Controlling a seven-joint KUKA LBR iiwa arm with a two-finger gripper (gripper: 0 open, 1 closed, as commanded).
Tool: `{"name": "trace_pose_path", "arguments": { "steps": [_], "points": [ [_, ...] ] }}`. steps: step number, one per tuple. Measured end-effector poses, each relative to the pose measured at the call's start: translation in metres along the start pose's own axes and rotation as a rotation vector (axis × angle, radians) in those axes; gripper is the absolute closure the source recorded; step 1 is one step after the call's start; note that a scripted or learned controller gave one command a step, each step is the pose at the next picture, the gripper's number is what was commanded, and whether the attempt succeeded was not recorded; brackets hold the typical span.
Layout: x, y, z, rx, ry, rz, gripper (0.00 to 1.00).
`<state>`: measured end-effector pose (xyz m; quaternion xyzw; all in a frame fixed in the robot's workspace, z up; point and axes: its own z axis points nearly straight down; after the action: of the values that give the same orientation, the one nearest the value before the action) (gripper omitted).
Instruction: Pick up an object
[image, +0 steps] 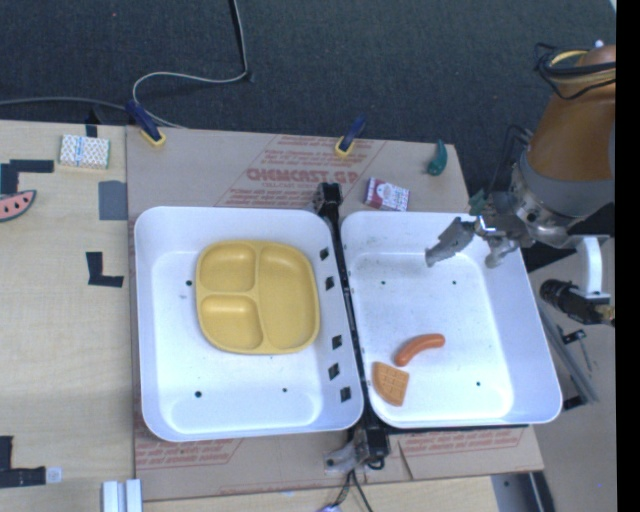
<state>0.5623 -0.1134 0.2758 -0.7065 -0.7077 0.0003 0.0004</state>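
Note:
In the right bin (520, 330) an orange-red sausage (418, 348) lies near the front, with a tan waffle piece (390, 383) just below and left of it. My gripper (468, 250) hangs over the bin's back right part, well above and right of both. Its two fingers (447, 243) are spread apart with nothing between them. The left bin (165, 330) holds a yellow divided plate (257, 296).
A small red and white packet (385, 194) lies on the cardboard behind the right bin. Blue and yellow clamps (147, 124) hold the board's back edge, and a green clip (437, 158) sits at its right corner. Black clips join the bins along the middle.

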Motion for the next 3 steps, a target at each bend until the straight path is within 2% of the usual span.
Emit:
{"name": "trace_pose_path", "arguments": {
  "steps": [1,2,3],
  "points": [
    [0.014,-0.003,0.131,0.003,0.001,0.001,0.0],
    [0.018,0.045,0.19,-0.003,0.0,0.0,0.0],
    [0.017,0.045,0.18,-0.003,-0.001,0.001,1.0]
  ]
}}
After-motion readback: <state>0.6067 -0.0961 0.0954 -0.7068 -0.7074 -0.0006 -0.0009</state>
